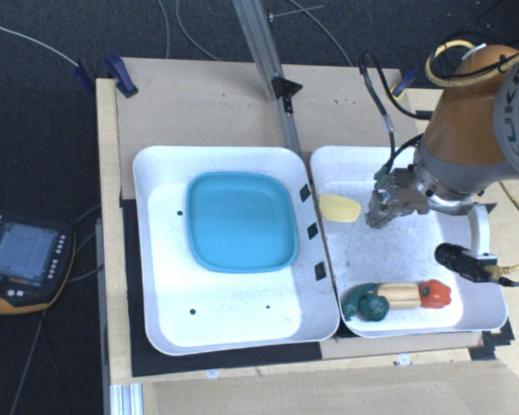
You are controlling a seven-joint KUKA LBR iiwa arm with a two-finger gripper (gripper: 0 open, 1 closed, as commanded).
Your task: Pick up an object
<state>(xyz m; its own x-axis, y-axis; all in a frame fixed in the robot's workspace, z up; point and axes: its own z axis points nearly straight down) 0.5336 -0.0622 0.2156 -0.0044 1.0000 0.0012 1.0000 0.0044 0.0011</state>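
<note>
The left shallow white bin (pixel 156 318) holds a square blue plastic plate (pixel 242 221). In the right white bin (pixel 493 314), the grey two-finger gripper (pixel 379 217) hangs just beside a pale yellow rounded piece (pixel 340 207); a wooden peg with green and red ends (pixel 398 297) lies near the front wall. I cannot tell the gripper's state.

The claw (pixel 379 215) hangs in the right bin (pixel 398 167) beside a yellow piece (pixel 339 207).

We look down from one fixed camera above the bench (pixel 199 102), tilted at a slant and far enough off to take in both white bins. The left bin (pixel 156 232) sits mid-frame, the right bin (pixel 363 258) just beside it.
</note>
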